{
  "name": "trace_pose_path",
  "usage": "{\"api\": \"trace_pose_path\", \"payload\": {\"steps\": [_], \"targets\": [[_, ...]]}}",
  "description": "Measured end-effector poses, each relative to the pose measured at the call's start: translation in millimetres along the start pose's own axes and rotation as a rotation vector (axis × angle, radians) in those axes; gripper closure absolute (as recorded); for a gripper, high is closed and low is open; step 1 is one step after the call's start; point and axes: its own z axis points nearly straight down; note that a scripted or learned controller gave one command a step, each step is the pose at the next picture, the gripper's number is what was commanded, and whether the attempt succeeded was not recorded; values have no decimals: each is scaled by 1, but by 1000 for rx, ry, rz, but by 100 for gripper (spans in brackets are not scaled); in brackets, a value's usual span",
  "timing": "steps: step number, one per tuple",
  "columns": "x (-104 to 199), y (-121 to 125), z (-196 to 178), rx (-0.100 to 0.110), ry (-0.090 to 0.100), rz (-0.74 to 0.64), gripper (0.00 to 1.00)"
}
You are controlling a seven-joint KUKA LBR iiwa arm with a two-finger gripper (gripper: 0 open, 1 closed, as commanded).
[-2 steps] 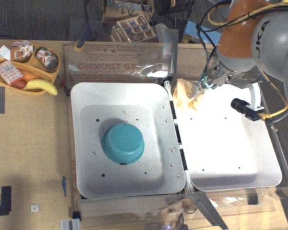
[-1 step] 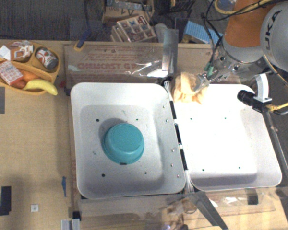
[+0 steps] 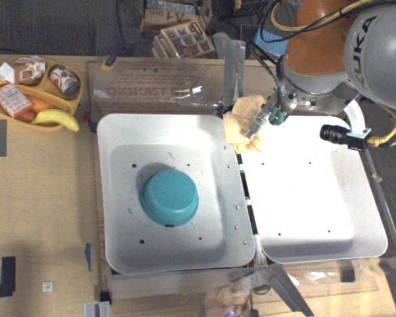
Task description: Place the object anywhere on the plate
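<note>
The object is a pale yellow, crumpled, soft-looking piece at the far edge of the two bins, over the seam where they meet. The claw sits right against its right side, its thin fingers pressed into the yellow material, so it appears to be clenched on the object; how firmly cannot be told. The grey arm with its orange band reaches in from the right above the right bin.

The plate, teal and round, lies in the middle of the left bin, well apart from the object, with the bin's raised inner wall between them. A grey upright post stands just behind the object.

On the bench to the far left, a yellow tray holds small packets, two round tins and a banana. A clear plastic sheet lies behind the left bin.
</note>
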Motion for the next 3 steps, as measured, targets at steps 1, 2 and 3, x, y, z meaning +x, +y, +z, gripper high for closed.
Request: {"api": "trace_pose_path", "payload": {"steps": [1,2,3], "targets": [[47,1,2,-2,0,-399,100],[99,8,5,-2,0,-731,100],[145,31,2,-2,1,-736,100]]}}
